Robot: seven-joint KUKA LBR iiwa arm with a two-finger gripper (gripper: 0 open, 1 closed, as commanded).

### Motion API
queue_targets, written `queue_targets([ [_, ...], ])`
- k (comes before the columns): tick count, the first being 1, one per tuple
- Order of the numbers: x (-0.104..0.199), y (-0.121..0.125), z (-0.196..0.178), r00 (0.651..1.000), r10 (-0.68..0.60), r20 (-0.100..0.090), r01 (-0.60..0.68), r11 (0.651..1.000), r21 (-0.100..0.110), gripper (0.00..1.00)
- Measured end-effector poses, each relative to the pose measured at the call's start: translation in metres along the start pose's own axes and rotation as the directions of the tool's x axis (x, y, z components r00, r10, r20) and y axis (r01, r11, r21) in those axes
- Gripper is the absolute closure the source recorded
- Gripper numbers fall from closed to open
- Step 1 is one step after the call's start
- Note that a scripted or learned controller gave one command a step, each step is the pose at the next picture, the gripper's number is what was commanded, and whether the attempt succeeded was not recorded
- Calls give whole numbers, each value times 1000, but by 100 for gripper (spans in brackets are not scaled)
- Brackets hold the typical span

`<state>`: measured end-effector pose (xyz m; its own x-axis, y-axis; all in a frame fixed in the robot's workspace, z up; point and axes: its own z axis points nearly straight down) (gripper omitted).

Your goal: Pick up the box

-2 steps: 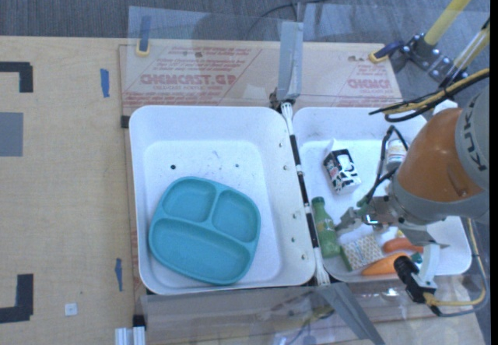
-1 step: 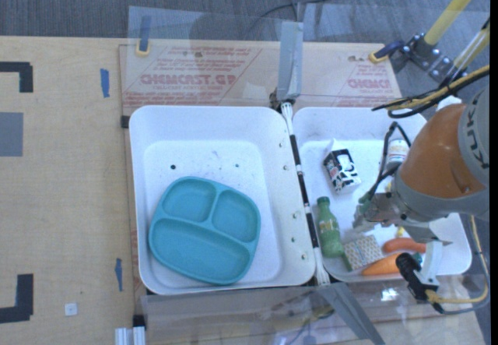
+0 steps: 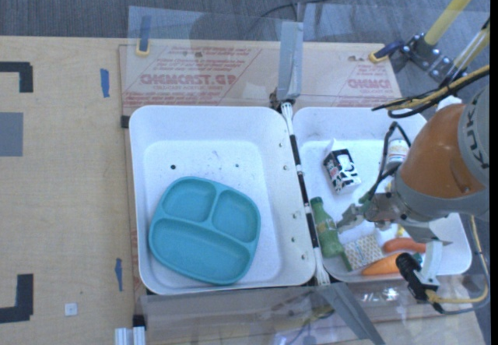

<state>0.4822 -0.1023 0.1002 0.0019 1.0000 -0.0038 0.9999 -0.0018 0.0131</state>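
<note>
Camera view, sweeping from the left: the worktop (image 3: 62, 180) runs bare up to the left bin (image 3: 204, 119), where a teal divided plate (image 3: 205, 230) lies flat toward the near corner. Over the divider into the right bin (image 3: 311, 127), a green bottle (image 3: 327, 230) lies along the inner wall, and just up from it sits the box (image 3: 341, 170), a small black-and-white carton, its long axis running roughly away from the camera with a slight tilt. It stands clear of the bottle and the bin wall. Further right and nearer, the jaws (image 3: 359, 213) hang low over the bin, below the orange band of the arm (image 3: 436, 160); how far apart they stand I cannot tell, and nothing is visibly caught between them. So the box lies up and a little left of the jaws, near but not under them. My read: the next move means shifting toward the far wall, then closing across the carton's short sides. An orange carrot (image 3: 385, 265) lies near the front rim.
</note>
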Motion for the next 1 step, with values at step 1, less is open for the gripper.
queue_targets([
  [1,-2,1,-10,1000,5,1,-5,1000,-3,100],
])
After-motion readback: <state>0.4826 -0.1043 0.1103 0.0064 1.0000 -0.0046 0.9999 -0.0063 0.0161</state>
